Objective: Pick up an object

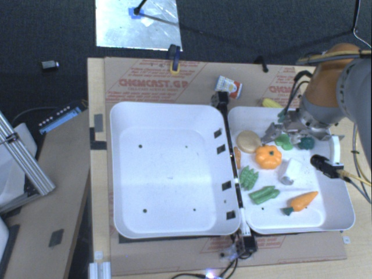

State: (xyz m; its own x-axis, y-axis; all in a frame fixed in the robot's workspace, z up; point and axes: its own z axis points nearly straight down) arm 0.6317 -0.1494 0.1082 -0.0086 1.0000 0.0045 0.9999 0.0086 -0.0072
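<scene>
my gripper [283, 133] hangs low in the right bin [337, 211], toward its 12 o'clock wall, and i cannot tell how my jaws stand or whether anything sits between them. the toys crowd me: a green piece [284, 140] right under me, a pumpkin [268, 157] at my 7, a tan disc [249, 140] at 9, a carrot [302, 201] and greens [264, 193] toward 6. the left bin [168, 173] at 9 is bare floor with open room.

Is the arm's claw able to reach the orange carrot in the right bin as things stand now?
Probably yes. The carrot lies in the open near the front of the right bin, nothing on top of it, and the claw is already over the same bin, farther back.
</scene>
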